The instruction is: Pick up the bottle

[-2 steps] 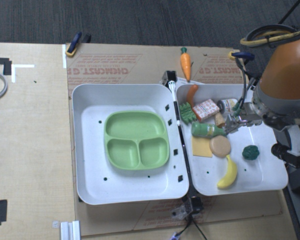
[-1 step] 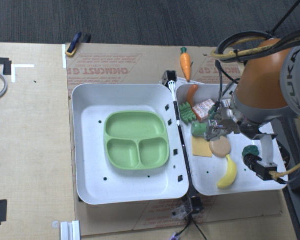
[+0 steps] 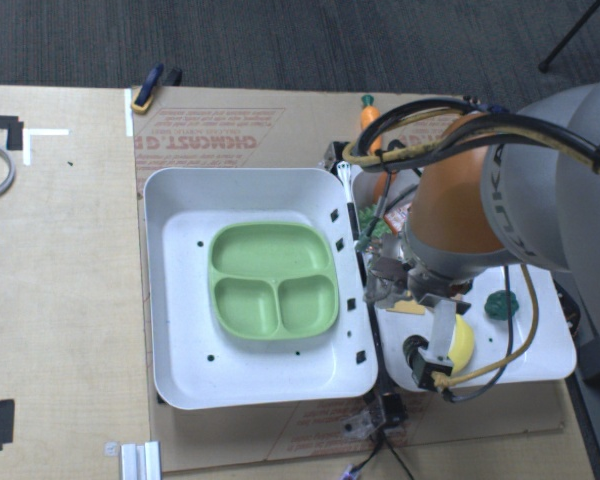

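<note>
An orange bottle [image 3: 369, 120] with a dark tip stands at the back edge of the right bin [image 3: 540, 353], partly hidden behind the arm's yellow and black cables. My gripper [image 3: 388, 286] hangs low over the left side of the right bin, close to the divider between the bins. It is well in front of the bottle and apart from it. The arm's orange band and grey wrist cover most of the gripper. A small yellow piece [image 3: 410, 308] lies right beside it.
A green divided plate [image 3: 275, 280] lies in the left bin [image 3: 160, 268]. In the right bin are a banana [image 3: 462, 346], a dark green object [image 3: 501, 305] and green-red items [image 3: 380, 223] under the arm. A blue and yellow tool [image 3: 147, 88] lies on the bench behind.
</note>
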`<act>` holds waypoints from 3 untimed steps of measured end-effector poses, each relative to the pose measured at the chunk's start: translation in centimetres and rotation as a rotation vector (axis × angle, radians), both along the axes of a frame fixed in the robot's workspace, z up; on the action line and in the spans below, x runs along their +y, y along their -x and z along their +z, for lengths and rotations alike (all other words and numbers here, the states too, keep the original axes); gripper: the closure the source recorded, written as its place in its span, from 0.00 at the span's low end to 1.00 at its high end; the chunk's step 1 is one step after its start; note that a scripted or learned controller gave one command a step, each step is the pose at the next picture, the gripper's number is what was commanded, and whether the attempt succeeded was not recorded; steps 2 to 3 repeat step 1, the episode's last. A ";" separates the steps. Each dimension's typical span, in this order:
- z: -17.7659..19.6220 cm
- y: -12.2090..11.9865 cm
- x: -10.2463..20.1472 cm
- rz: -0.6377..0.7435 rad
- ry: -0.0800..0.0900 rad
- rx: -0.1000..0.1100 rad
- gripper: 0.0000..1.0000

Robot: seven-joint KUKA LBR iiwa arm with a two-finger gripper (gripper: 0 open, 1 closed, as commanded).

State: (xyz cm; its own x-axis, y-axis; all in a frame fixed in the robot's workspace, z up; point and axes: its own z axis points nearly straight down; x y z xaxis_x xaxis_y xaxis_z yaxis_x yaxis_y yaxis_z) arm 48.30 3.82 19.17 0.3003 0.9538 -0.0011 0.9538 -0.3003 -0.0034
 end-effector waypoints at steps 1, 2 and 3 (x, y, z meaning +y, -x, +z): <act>0.0 0.6 4.7 -0.425 0.002 -0.001 1.00; 0.0 0.6 4.7 -0.425 0.002 -0.001 1.00; 0.0 0.6 4.7 -0.425 0.002 -0.001 1.00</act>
